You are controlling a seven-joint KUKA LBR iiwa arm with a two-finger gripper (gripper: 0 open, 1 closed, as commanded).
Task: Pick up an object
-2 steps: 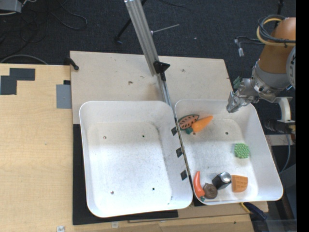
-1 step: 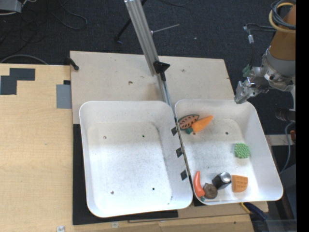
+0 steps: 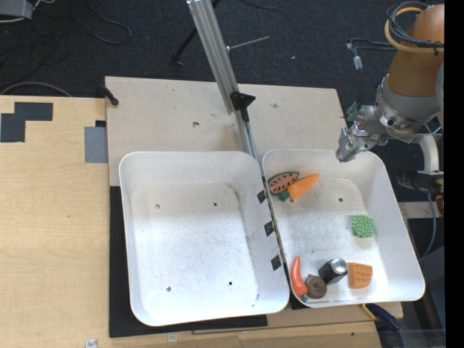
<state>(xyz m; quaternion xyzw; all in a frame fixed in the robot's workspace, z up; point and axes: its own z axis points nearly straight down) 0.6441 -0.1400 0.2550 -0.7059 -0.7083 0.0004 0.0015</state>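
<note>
No object lifted yet: gripper (image 3: 349, 149) hovers over right bin's (image 3: 391, 187) far rim, jaw state unclear; carrot (image 3: 304, 185) untouched.

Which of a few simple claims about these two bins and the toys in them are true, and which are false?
1. The carrot lies in the right bin. True.
2. The gripper is holding the green ball. False: the ball lies on the bin floor, well apart from the gripper, which hangs over the bin's far rim.
3. The orange block sits near the right bin's front edge. True.
4. The red pepper lies in the left bin. False: it lies in the right bin, against the wall shared with the left one.
5. The arm reaches in from the left. False: it comes from the right.
</note>
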